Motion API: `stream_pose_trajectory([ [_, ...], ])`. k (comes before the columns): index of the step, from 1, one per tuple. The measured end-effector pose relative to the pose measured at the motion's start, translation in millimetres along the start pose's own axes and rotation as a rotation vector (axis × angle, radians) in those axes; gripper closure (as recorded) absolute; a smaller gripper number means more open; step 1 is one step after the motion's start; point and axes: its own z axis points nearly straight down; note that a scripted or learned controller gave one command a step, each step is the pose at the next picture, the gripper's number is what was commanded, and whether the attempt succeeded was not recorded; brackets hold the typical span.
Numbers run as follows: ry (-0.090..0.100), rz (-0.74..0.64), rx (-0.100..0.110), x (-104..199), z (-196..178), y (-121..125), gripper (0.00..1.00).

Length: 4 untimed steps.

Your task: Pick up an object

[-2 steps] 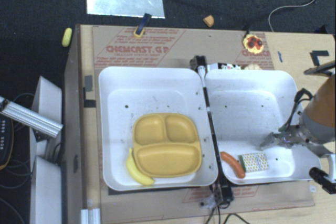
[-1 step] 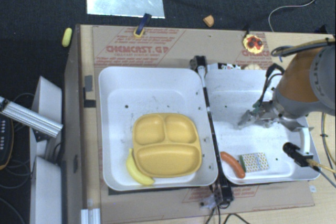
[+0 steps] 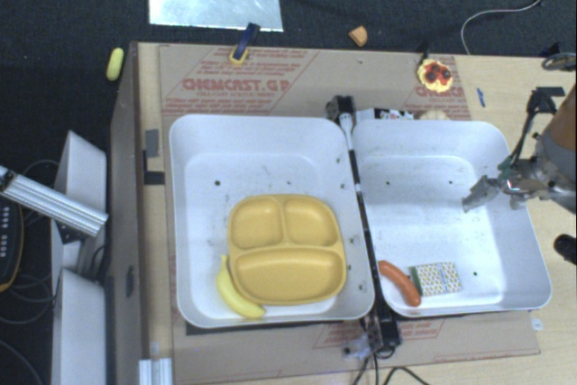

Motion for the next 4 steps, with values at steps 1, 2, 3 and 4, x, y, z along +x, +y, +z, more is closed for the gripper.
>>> stream_pose_trajectory([
  [1, 0.002, 0.000, 0.003, 14.7, 95.4, -11.8, 0.00],
  [2, 0.002, 0.001, 0.004, -6.9, 79.6, -45.3, 0.00],
  [3, 0.003, -0.002, 0.002, 11.8, 95.4, 33.3, 0.00],
  [4, 0.001, -0.004, 0.001, 9.4, 95.1, 137.5, 0.00],
])
